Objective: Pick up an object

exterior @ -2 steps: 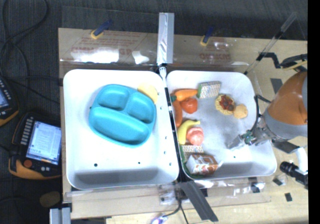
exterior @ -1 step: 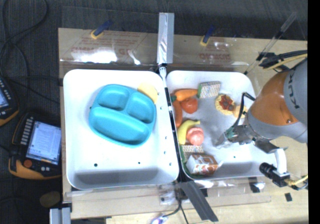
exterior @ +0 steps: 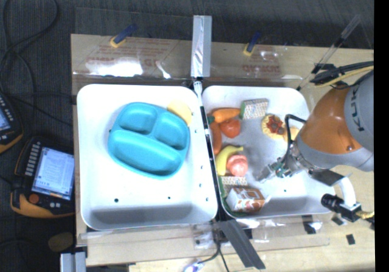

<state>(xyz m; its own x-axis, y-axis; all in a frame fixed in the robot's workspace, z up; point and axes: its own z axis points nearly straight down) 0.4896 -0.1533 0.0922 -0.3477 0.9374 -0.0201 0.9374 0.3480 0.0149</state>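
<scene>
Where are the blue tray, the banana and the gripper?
blue tray (exterior: 149, 139), camera view, middle of its top face.
banana (exterior: 224, 156), camera view, middle of its curved yellow body.
gripper (exterior: 272, 171), camera view, between its fingertips.

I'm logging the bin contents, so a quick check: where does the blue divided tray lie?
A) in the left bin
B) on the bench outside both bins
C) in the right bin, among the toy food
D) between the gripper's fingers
A: the blue divided tray lies on the floor of the left bin, while the toy food and the gripper are over in the right bin.
</scene>
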